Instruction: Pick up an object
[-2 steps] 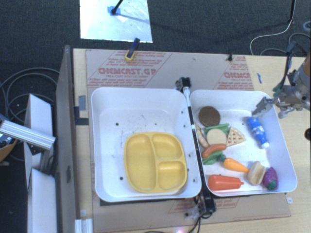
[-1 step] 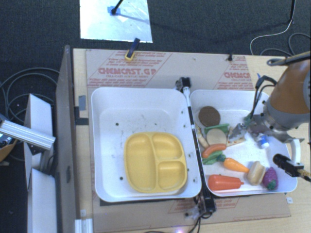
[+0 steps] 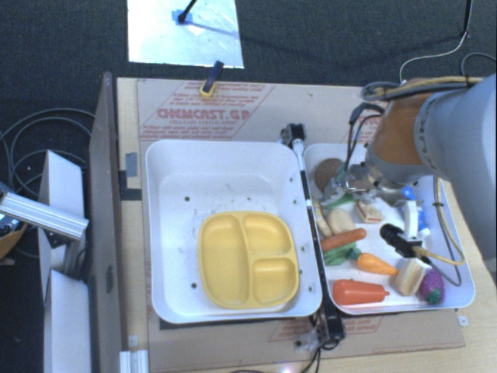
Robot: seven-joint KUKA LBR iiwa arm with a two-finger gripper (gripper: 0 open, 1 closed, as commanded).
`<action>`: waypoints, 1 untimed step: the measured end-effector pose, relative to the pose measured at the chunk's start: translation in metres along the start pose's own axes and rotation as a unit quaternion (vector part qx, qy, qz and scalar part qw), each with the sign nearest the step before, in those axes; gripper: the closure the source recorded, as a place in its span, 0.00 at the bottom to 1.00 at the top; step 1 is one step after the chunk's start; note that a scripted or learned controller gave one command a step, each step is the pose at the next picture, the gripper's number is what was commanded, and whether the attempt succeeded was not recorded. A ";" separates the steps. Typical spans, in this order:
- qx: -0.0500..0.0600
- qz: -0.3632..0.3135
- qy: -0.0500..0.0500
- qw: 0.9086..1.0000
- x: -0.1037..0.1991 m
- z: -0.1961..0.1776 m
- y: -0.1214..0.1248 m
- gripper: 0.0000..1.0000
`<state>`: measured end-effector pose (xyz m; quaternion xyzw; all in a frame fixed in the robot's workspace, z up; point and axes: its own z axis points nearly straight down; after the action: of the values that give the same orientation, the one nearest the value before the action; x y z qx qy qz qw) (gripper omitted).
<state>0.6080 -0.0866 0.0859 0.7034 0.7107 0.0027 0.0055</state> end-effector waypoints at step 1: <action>0.003 0.002 0.001 1.000 -0.013 0.000 0.057 0.00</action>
<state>0.6656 -0.0992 0.0862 0.7046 0.7096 0.0018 0.0029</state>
